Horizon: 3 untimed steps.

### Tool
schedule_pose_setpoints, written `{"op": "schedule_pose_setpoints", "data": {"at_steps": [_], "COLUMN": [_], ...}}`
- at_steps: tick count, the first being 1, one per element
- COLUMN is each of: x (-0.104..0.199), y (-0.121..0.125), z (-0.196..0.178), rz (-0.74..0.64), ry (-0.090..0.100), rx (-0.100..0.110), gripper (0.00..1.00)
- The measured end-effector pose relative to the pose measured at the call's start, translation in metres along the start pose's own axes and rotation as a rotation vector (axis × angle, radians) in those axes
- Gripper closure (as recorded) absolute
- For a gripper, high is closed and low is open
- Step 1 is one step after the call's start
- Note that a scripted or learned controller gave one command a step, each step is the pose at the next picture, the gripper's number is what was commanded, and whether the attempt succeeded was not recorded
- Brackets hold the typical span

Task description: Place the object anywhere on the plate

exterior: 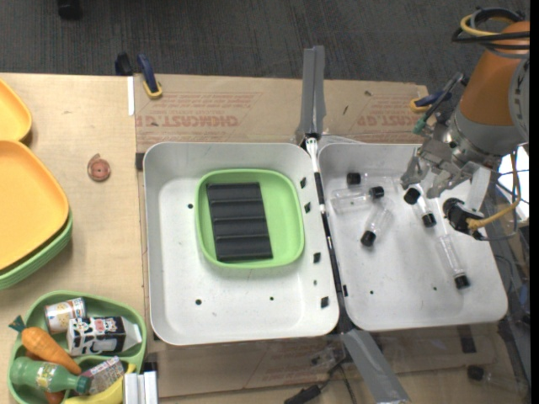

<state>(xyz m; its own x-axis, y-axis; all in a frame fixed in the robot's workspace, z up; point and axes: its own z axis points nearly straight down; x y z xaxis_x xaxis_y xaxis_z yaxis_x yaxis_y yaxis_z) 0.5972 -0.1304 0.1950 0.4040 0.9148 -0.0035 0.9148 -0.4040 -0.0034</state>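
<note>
A green square plate (290, 225) lies in the left white bin (168, 293), and a black ridged block (240, 221) rests on its middle. Several clear tubes with black caps lie scattered in the right bin (396, 310): one (376, 225) near the middle, a long one (451, 257) toward the right, and a short one (348, 199) at the back left. My gripper (419, 185) hangs over the back right of the right bin, just above a black cap (412, 196). Whether anything sits between its tips is hidden by the wrist.
The grey arm with its orange band (493, 87) reaches in over the right bin's far right corner, with cables (472, 217) trailing beside it. Left of the bins, yellow and green plates (25, 209) and a green bowl of toy food (72, 352) sit on the bench.
</note>
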Motion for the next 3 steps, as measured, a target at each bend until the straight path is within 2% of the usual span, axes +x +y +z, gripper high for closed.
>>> {"op": "schedule_pose_setpoints", "data": {"at_steps": [1,2,3], "x": [0.0,-0.002,-0.025], "y": [0.0,-0.056,-0.082], "z": [0.0,-0.049,-0.075], "rz": [0.001,0.056,0.163], "ry": [0.0,0.001,0.001], "rx": [0.0,0.001,0.001], "gripper": [0.0,0.0,0.0]}}
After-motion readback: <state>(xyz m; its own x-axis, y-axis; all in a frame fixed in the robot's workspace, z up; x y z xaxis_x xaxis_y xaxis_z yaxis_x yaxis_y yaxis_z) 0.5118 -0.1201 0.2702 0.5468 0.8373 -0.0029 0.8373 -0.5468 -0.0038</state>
